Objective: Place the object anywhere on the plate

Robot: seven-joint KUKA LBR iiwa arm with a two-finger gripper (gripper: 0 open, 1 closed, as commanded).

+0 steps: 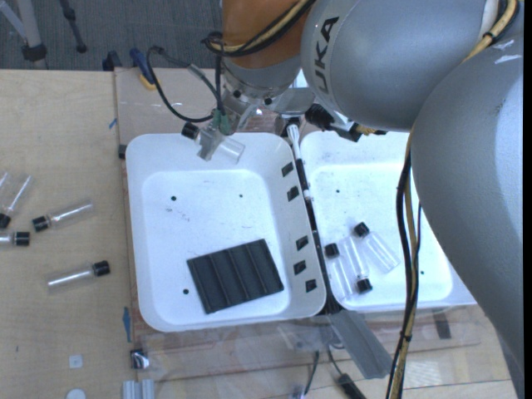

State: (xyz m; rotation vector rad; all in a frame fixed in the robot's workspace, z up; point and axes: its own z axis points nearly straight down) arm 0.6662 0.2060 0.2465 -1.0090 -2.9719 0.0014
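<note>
The tool grasps a clear vial over the far rim of the left bin. The vial's long axis lies across, black cap pointing left. The dark ribbed plate lies well below the tool, with open white floor between them.

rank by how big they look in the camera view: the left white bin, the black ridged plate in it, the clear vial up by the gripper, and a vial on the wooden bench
1. left white bin
2. black ridged plate
3. clear vial near the gripper and the vial on the wooden bench: they look alike in size, and the first sits higher, nearer the camera, so no ranking between them.
</note>
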